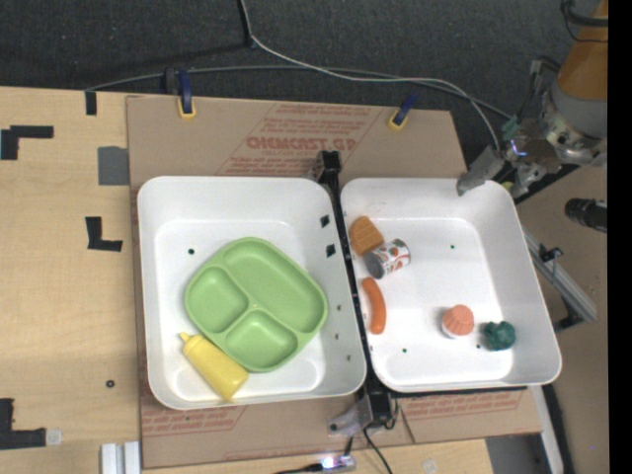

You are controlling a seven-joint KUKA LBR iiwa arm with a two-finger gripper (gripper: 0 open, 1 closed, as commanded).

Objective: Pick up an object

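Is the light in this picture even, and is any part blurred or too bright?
Camera view: light is soft and even; the green divided plate and yellow mustard bottle cast faint shadows; the white bins' rims look bright without hard glare; the gripper at upper right looks slightly blurred.

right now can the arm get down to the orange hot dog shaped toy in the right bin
Probably yes. The long orange sausage-shaped toy lies flat in the right white bin, open from above. The gripper hovers at that bin's far right corner. One catch: the toy sits close to the bin's left wall, leaving little room there.
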